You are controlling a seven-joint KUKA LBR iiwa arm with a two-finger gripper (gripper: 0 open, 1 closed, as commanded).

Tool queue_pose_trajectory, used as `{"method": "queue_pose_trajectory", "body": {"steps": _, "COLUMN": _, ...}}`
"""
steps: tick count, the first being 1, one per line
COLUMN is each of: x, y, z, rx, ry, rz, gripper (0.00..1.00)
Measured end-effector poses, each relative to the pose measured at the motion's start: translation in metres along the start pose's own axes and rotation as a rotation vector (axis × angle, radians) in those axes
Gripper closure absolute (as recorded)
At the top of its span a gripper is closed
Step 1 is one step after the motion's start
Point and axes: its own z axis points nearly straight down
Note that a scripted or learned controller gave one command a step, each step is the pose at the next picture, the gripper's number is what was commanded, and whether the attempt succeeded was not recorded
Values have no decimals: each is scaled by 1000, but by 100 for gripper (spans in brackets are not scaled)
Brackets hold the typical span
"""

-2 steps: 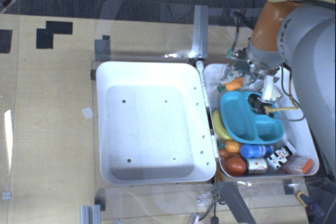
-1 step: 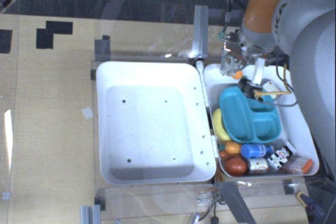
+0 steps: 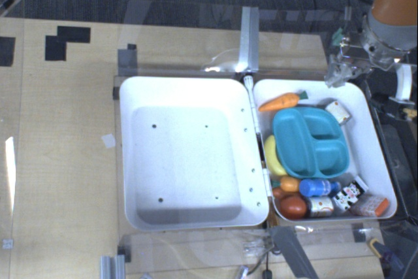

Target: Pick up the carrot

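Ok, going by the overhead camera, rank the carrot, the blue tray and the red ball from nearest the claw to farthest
1. Carrot: top left of the right bin, nearest of the three to the claw, which sits over that bin's far right corner.
2. Blue tray: middle of the same bin, a step farther.
3. Red ball: near left corner of that bin, farthest.

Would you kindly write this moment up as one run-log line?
phase: approach | claw: above right bin's far right corner, holding nothing seen | carrot: lying at bin's far left, beside blue tray | picked: no
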Motion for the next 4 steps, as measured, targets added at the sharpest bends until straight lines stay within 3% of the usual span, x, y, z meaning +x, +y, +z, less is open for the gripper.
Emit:
{"method": "queue_pose_trajectory", "body": {"steps": 1, "x": -9, "y": -34, "z": 15, "rx": 3, "ry": 0, "rz": 26, "gripper": 100}}
{"method": "queue_pose_trajectory", "body": {"steps": 2, "x": -9, "y": -34, "z": 15, "rx": 3, "ry": 0, "rz": 26, "gripper": 0}}
{"method": "queue_pose_trajectory", "body": {"steps": 3, "x": 41, "y": 14, "z": 99, "rx": 4, "ry": 1, "rz": -81, "gripper": 0}}
{"method": "queue_pose_trajectory", "body": {"steps": 4, "x": 35, "y": 34, "z": 177, "rx": -9, "ry": 1, "rz": -211, "gripper": 0}}
